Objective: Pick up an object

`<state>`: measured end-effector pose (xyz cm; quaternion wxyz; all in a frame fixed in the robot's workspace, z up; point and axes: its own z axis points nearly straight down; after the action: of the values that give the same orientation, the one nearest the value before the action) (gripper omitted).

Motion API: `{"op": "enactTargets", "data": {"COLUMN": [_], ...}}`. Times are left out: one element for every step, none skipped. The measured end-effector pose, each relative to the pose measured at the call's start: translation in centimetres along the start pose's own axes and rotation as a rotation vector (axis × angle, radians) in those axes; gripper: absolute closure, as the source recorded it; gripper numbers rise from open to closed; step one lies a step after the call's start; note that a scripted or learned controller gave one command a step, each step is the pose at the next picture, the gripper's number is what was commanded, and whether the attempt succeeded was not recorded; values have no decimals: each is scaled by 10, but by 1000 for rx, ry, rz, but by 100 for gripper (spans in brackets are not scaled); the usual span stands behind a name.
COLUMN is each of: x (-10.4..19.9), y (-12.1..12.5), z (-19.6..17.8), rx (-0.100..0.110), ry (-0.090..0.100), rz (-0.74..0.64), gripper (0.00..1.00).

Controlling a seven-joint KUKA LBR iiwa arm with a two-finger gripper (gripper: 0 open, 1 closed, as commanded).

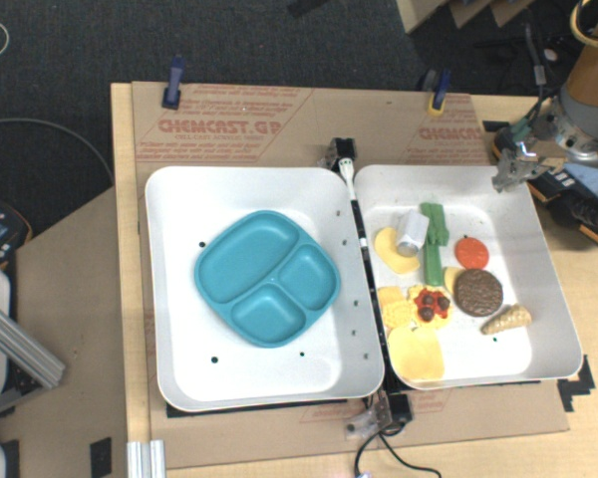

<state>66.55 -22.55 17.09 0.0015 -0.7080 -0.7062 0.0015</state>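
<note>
Bench item list, seen from above at a slant.

Left bin: shallow, white, holds one teal divided plate with three compartments, lying flat near the bin's middle and turned at an angle.

Right bin: shallow, white, holds a cluster of toy food pieces.
- Green stalk, long, running from the upper middle down toward the centre.
- Small silver-grey can, lying tilted, just beside the stalk on its left and resting over a yellow round piece.
- Red-orange tomato, right of the stalk.
- Brown round cookie, just below the tomato.
- Tan cone-shaped piece, below and right of the cookie, near the bin's right wall.
- Red berry cluster, left of the cookie.
- Yellow waffle-textured piece, touching the berries on their left.
- Yellow flat slice, at the bin's lower edge.

Gripper: at the upper right corner of the right bin, over its rim, well apart from every food piece. Nothing is seen between its fingers; whether they stand apart or together cannot be told.

Arm: reaches in from the right.
</note>
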Motion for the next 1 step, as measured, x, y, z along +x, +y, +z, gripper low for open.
{"op": "enactTargets", "data": {"x": [1], "y": [2], "z": [-129], "rx": [-19], "ry": [-6], "rz": [-4], "gripper": [100]}}
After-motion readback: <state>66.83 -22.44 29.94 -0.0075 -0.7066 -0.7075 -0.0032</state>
